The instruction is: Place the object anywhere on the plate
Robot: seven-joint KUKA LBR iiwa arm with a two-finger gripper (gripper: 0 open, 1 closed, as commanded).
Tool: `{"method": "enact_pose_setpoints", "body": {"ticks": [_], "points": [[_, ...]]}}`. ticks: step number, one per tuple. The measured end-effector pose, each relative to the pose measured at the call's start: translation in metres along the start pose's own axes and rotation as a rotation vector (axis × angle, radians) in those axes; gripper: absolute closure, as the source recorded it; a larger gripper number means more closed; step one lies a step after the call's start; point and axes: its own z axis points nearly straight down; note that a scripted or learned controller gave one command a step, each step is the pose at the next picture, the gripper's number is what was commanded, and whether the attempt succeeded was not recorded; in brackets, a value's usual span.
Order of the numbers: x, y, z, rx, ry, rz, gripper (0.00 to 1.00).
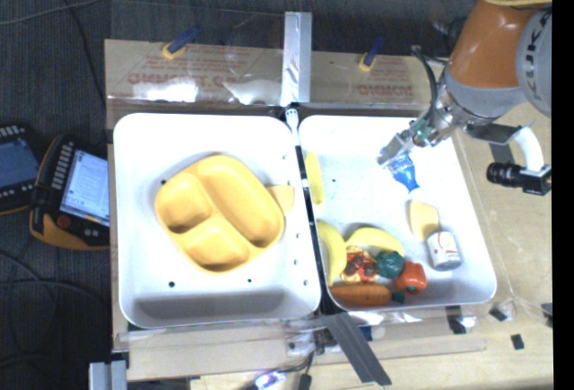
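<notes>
A yellow plate (220, 211) with three sections lies in the left bin (134, 290), tilted slightly. Above the upper part of the right bin (480, 290), my gripper (400, 159) comes in from the right. A small blue object (405, 174) hangs from its fingertips, and the gripper is shut on it. The blue object is over the bare white floor of the right bin, well to the right of the plate.
Along the right bin's front lie a banana (372, 240), a pizza slice (358, 265), a hot dog (361, 294), a red pepper (413, 276), a cheese wedge (423, 218) and a white can (443, 250). A yellow piece (312, 177) lies by the divider (303, 200).
</notes>
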Motion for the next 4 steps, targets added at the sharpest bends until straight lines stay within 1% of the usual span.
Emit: {"method": "enact_pose_setpoints", "body": {"ticks": [1, 2, 3, 4], "points": [[0.071, -0.002, 0.04, -0.001, 0.005, -0.165, 1.0], [0.031, 0.041, 0.026, -0.004, 0.004, -0.209, 1.0], [0.108, 0.051, 0.04, -0.002, 0.005, -0.288, 1.0], [0.206, 0.082, 0.039, -0.003, 0.005, -0.393, 1.0]]}}
